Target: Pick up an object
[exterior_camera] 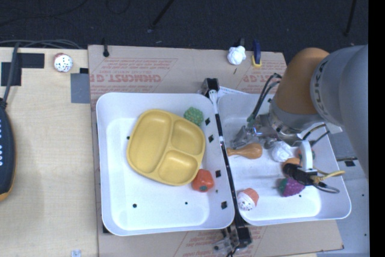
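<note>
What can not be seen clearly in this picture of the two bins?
Camera view:
- Green thing: partly hidden by the rim of the yellow plate; kind unclear.
- White thing in the right bin: partly covered by the arm, blurred.
- Gripper: small, dark; whether it holds anything is unclear.

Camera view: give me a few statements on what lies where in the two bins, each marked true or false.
1. The yellow divided plate lies in the view's left bin. True.
2. The purple item rests on that plate. False: it lies in the view's right bin.
3. A green item sits next to the plate's far rim. True.
4. The gripper is above the view's left bin. False: it is above the view's right bin, by an orange-brown item.
</note>
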Tool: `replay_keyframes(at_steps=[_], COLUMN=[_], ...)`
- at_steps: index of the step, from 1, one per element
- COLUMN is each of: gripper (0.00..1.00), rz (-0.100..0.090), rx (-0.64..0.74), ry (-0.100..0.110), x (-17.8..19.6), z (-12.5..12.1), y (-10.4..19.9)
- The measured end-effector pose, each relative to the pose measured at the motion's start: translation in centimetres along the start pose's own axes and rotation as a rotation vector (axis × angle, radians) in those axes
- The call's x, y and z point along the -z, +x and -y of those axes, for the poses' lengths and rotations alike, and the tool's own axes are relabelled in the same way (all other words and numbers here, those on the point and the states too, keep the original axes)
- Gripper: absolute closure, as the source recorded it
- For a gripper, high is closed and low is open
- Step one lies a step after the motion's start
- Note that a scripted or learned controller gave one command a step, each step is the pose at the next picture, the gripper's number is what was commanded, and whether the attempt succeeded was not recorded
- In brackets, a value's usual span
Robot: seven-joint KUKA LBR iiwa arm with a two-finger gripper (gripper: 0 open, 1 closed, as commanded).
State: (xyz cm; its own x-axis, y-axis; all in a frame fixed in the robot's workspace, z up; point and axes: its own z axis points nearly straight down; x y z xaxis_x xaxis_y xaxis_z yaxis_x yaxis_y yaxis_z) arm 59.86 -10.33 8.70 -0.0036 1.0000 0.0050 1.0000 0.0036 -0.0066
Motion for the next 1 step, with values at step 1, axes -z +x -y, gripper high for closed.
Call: replay_keyframes(at_steps=[1], gripper=[1.0], rz=[0.003], rx=[-0.007], ry=[-0.003], x=[1.05], z=[-0.15], y=[-0.47])
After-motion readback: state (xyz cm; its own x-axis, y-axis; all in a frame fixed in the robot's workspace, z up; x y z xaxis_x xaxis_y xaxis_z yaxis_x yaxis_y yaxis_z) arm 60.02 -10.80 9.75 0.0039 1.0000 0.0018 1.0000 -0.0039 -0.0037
